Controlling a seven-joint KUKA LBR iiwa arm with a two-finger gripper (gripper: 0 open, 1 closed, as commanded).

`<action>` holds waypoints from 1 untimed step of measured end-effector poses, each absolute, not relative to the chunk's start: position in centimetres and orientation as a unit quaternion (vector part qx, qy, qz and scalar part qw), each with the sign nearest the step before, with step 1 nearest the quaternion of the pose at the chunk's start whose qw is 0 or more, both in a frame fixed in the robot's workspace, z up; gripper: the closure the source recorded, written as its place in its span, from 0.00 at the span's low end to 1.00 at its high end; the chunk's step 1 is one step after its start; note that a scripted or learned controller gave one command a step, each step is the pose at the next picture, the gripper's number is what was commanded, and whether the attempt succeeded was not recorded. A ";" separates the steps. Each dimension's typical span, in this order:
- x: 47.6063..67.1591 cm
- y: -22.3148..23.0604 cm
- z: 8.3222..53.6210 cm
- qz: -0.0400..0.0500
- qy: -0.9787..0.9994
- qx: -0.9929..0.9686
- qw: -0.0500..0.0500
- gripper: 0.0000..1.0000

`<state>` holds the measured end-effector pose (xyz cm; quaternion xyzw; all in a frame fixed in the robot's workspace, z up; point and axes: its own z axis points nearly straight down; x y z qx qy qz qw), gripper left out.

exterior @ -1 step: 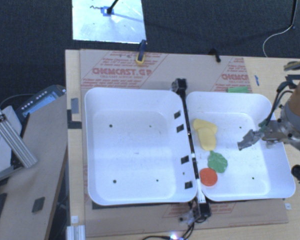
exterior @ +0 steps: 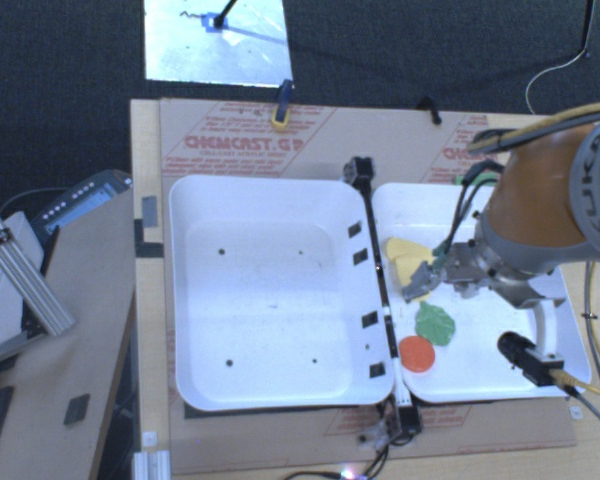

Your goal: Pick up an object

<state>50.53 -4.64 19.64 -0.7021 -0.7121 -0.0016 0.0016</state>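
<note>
A pale wooden desk (exterior: pixel 145 298) carries a brown board printed in red lettering, and on that board two shallow white bins sit side by side, their inner rims touching along a line of black clips. Dark carpet surrounds the desk on the far side, where a shiny square metal plate (exterior: pixel 218 26) lies on the floor. On the far edge of the board rests a small yellow clip (exterior: pixel 280 118). To the left, off the desk, stand a slanted aluminium rail (exterior: pixel 15 268) and a grey device with a row of buttons (exterior: pixel 80 200).

The left bin (exterior: pixel 270 288) shows bare white floor with a few small dark dots. The right bin (exterior: pixel 500 373) holds the objects, all gathered near its left wall: a yellow object (exterior: pixel 408 258) towards the far side, a green leaf-shaped piece (exterior: pixel 435 322) nearer, and an orange-red round piece (exterior: pixel 416 353) just beside the green one, close to the near-left corner.

The grey arm with its orange band (exterior: pixel 540 203) reaches in from the right over the right bin, cables trailing across it. The gripper (exterior: pixel 420 283) is low over the yellow object's near edge — the fingers blur into the object there, and I cannot tell whether they are spread or closed on it. A black cylindrical part (exterior: pixel 525 358) of the arm's tooling hangs over the bin's near-right area.
</note>
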 end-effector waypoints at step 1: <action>55.9 -9.3 10.2 0.001 -0.707 -0.707 0.000 0.00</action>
